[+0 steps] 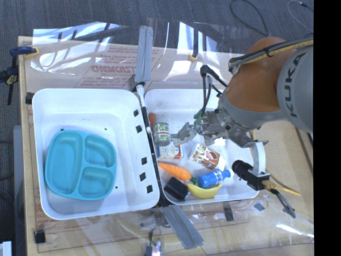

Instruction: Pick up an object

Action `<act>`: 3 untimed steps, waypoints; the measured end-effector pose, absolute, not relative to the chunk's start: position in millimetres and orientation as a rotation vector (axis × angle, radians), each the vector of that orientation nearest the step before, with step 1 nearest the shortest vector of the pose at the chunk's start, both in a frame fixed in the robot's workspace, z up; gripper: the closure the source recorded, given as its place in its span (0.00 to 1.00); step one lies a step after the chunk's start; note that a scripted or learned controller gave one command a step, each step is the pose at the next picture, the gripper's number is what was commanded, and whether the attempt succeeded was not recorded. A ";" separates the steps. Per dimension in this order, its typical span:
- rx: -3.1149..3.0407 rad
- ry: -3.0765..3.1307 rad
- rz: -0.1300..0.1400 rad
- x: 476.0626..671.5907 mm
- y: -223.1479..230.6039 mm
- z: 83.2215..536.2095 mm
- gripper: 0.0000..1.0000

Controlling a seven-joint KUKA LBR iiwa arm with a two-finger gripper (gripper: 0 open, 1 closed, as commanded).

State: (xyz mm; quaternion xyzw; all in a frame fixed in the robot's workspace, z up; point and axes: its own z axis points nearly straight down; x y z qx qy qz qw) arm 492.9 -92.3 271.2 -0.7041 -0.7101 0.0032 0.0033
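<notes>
A wooden bench (64,47) under clear plastic sheet stands on dark carpet and bears two white bins, the left bin (40,111) holding a teal tray (80,164). In the right bin (176,97) lie a can (161,133), carton (206,157), carrot (175,170), banana (205,191) and bottle (212,178). The gripper (187,131) hovers beside the can with nothing between its fingers; whether they stand apart cannot be told. This looks like the approach, and next comes settling over one object and closing.

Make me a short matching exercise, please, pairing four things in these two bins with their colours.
Things:
1. divided tray
2. carrot
3. banana
4. bottle

Colours:
A. yellow
B. blue with a white cap end
C. turquoise
D. orange

Pairs: 1-C, 2-D, 3-A, 4-B.

The tray lies in the left bin; the other three lie in the right bin, below the pincer.
</notes>
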 end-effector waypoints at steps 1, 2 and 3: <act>-2.191 -2.241 0.008 475.2 -133.9 97.3 0.00; -2.181 -2.247 0.015 475.5 -134.1 103.2 1.00; -2.309 -2.126 0.003 476.8 -73.3 191.3 1.00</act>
